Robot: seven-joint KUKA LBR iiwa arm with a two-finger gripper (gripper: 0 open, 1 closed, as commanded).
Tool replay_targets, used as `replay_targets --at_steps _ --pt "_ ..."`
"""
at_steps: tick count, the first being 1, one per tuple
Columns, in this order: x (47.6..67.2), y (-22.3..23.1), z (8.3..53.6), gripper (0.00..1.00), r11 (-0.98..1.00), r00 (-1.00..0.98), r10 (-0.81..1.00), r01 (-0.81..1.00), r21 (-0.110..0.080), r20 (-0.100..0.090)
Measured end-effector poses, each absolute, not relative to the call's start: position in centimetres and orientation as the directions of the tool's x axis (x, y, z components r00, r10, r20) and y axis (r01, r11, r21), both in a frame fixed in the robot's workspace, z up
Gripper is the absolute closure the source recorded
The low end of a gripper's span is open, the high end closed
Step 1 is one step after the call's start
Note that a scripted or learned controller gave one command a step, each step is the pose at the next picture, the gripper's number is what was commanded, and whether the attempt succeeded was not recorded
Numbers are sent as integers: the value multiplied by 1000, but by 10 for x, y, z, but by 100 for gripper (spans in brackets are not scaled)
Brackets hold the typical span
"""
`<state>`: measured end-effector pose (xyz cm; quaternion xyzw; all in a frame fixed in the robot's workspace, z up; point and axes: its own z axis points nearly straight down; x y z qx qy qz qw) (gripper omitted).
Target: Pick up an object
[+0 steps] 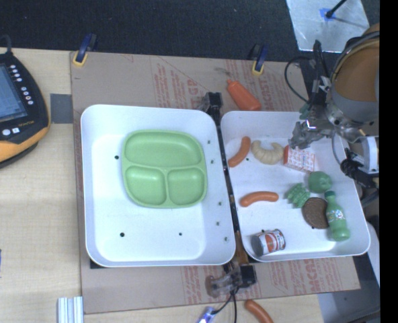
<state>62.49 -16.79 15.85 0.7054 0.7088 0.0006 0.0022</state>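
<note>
Right now the gripper (pixel 305 134) hangs just above the packet (pixel 300 159); its closure I cannot tell.

Bins (pixel 98 180): smooth white plastic, faint sheen. Plate (pixel 164 167): matt green plastic, moulded. Sausages (pixel 259 198): glossy orange plastic. Can (pixel 269 241): metal look, printed paper label. Bottle (pixel 335 215): shiny green plastic. Underlay (pixel 152 79): matt printed cardboard. Bench (pixel 24 247): pale wood grain

Red-white packet (pixel 300 159) flat in right bin (pixel 360 247), far side, beside croissant (pixel 267 153).
</note>
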Motion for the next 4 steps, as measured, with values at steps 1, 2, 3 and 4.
replay_targets --at_steps 1,2,3,4 --pt "624 -168 158 0 5 -4 1000 1000 2 -2" --pt "645 -116 109 0 6 -6 1000 1000 -6 0" --pt "656 -126 92 0 6 -6 1000 1000 -2 -1" --pt "656 -177 92 0 2 -2 1000 1000 -1 -1"
